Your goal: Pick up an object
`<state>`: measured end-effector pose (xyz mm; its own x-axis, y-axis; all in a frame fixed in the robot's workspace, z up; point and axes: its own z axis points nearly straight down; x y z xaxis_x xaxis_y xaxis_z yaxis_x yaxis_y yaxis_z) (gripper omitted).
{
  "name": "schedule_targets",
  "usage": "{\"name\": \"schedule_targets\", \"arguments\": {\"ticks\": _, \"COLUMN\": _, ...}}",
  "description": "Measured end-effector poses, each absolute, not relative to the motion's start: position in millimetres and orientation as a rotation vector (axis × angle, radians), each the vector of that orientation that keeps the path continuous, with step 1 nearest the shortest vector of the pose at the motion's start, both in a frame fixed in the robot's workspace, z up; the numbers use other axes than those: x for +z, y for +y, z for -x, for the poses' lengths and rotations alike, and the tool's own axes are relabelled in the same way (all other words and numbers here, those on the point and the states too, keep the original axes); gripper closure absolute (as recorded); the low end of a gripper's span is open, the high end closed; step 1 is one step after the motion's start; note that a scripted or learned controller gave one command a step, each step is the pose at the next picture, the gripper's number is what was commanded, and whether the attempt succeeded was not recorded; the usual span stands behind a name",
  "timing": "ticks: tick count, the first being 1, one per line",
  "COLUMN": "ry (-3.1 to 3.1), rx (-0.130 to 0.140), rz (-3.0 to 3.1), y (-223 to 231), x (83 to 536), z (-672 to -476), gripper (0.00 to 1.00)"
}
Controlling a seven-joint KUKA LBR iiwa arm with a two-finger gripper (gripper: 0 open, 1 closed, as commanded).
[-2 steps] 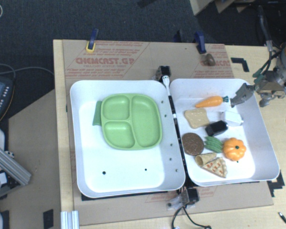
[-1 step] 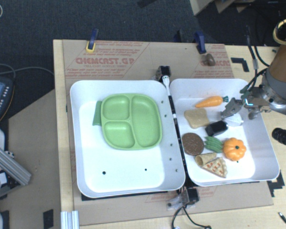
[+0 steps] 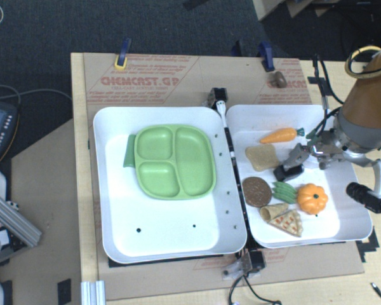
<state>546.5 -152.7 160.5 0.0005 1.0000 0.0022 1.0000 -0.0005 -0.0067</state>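
The gripper (image 3: 296,159) hangs low over the right bin (image 3: 350,231), just beside a flat tan bread slice (image 3: 260,157); I cannot tell whether it is spread or pressed together. Around it lie an orange carrot (image 3: 278,135), a brown round patty (image 3: 256,191), a green leafy piece (image 3: 284,191), a small pumpkin (image 3: 312,198) and a pizza wedge (image 3: 284,220). The left bin (image 3: 114,189) holds a green divided plate (image 3: 174,161).

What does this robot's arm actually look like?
The arm is a thick, rounded column with an orange band above a grey wrist, and thin dark cables run beside it. Its gripper is a small cluster of grey metal parts.
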Motion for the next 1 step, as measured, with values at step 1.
{"name": "schedule_targets", "arguments": {"ticks": 1, "ry": -2.216, "rx": 0.005, "rz": 2.217, "y": -154.8, "x": 96.8, "z": -546.2, "gripper": 0.00}}
